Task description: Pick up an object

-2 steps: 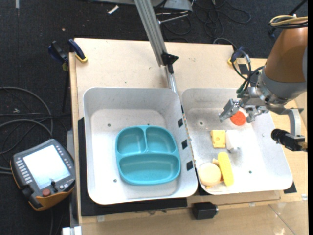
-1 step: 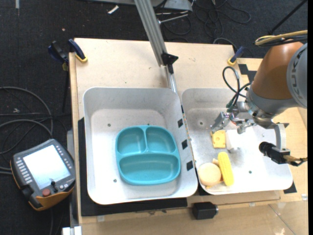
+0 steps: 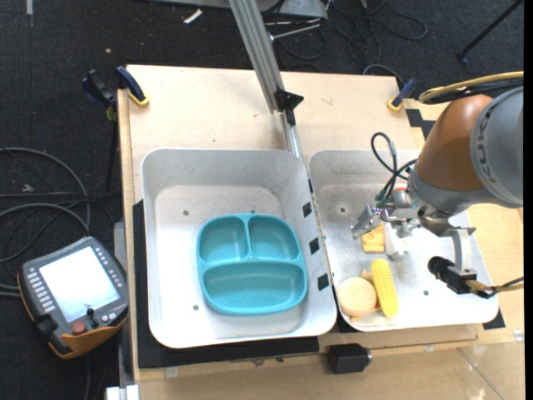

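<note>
From the overhead camera: the gripper (image 3: 379, 223) is down in the right bin (image 3: 333, 182), jaws set fairly narrow right over a yellow wedge (image 3: 374, 240) that pokes out just below them. Whether they pinch it, I cannot tell. The corn cob (image 3: 383, 286), long axis toward the desk's front edge, lies nearer that edge beside the round bun (image 3: 356, 297).

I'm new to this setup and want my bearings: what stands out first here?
A teal divided plate lies in the left bin. In the right bin, the gripper hangs over a yellow wedge. A corn cob and a round tan piece lie near that bin's front edge.
</note>
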Motion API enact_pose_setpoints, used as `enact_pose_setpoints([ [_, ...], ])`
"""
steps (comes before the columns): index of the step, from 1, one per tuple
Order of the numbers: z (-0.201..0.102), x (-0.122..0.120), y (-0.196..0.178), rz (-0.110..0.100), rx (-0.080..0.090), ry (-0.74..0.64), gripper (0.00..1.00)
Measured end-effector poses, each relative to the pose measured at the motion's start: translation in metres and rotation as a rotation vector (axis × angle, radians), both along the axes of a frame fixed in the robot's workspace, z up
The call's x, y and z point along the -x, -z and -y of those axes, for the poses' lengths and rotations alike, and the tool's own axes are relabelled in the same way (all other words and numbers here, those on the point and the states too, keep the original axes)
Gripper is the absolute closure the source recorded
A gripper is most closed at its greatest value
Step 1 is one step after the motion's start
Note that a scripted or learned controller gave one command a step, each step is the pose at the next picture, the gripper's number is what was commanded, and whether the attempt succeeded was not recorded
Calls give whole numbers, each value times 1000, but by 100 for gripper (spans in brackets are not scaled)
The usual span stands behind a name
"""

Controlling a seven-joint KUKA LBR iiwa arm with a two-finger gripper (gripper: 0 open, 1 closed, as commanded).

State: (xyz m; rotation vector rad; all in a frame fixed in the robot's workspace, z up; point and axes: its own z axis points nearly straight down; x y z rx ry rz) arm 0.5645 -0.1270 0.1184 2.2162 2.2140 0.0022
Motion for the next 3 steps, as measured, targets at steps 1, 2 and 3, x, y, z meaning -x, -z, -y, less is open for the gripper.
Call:
enact_pose_setpoints([
  [1,-1,-1,-13,3,-1,-1,100],
  [2,-1,-2,-56,-3,-4,-3,100],
  [3,-10,0,-110,-1,-4,-5,100],
])
